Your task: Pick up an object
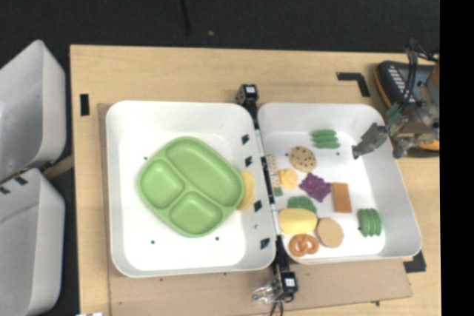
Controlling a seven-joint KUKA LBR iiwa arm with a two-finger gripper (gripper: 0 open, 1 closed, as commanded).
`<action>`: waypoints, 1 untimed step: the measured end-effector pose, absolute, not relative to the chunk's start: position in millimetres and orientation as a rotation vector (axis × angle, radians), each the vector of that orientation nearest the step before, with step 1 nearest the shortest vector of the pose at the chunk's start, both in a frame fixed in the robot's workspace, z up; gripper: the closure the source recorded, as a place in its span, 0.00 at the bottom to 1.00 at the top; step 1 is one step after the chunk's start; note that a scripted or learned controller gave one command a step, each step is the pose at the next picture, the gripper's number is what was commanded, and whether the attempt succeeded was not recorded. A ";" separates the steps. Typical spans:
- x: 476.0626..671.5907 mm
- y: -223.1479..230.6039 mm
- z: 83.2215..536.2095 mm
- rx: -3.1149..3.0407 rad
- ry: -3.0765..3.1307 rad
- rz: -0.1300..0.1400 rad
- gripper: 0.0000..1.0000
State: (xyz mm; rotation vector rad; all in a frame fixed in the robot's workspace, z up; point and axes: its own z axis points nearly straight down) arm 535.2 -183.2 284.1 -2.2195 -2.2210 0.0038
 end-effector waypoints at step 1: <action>535.9 -184.5 292.7 -2.216 -2.222 0.006 1.00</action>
